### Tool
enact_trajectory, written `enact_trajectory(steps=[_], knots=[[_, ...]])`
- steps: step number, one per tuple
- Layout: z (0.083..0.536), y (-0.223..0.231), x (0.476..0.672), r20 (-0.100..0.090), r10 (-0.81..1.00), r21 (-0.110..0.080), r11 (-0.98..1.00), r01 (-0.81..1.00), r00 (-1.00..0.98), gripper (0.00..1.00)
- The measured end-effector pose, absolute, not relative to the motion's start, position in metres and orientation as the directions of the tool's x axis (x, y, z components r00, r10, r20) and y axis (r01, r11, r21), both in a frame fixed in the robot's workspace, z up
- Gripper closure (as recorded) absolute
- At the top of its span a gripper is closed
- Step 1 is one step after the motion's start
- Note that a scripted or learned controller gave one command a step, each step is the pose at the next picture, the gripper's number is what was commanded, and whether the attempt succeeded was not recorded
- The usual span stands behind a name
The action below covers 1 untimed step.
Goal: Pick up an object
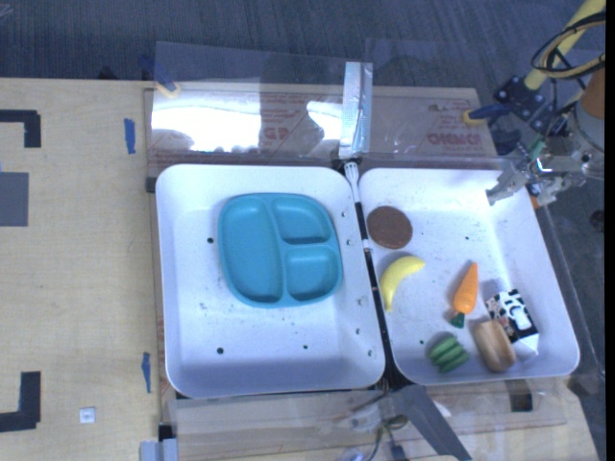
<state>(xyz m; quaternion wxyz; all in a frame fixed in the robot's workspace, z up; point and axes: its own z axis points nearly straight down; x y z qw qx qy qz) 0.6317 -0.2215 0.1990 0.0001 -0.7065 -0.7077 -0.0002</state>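
Currently the hand (514,182) hovers at the right bin's (432,185) far rim, grip state unclear; descending there risks striking the rim.

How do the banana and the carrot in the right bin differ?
The banana is yellow and curved; the carrot is orange, straight and tapered with a green end. The banana lies near the bin's left wall, the carrot nearer the middle. Both lie loose in the right bin, apart from the gripper.
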Motion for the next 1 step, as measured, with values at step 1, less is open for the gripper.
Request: enact_trajectory(steps=[1], knots=[[0.0969,-0.2092,0.5865,0.012,0.999,0.007,0.044,0.999,-0.044,0.0]])
